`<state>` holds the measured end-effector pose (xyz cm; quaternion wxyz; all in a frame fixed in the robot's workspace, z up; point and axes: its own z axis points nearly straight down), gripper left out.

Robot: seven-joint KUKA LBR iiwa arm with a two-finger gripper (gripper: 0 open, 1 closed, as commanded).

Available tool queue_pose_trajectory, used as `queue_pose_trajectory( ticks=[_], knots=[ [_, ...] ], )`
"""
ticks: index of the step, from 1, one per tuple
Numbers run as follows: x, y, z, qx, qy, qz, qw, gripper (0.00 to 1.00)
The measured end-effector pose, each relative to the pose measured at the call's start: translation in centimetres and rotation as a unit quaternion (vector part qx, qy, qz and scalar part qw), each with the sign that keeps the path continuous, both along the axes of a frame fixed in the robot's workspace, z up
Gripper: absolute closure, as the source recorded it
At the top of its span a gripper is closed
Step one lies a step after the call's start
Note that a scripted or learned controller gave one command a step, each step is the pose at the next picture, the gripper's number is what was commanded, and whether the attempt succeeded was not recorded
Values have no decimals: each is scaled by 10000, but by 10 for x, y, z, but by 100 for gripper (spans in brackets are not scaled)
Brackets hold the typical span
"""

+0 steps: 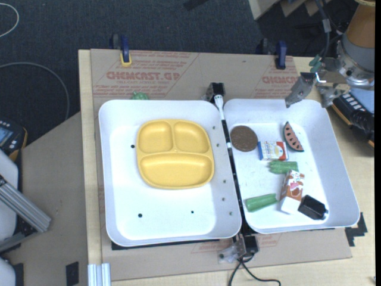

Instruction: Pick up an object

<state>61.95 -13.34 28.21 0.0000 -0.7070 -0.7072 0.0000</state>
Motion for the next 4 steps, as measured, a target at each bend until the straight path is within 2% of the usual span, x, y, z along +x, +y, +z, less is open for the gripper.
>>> queue_pose_trajectory(
  ticks=[1,2,3,4],
  knots=[
    [1,0,11,-5,-19,6,10000,100],
    [20,64,-2,11,-7,34,10000,100],
    [30,141,20,16,-26,46,10000,100],
    [30,204,11,14,2,37,10000,100]
  ],
)
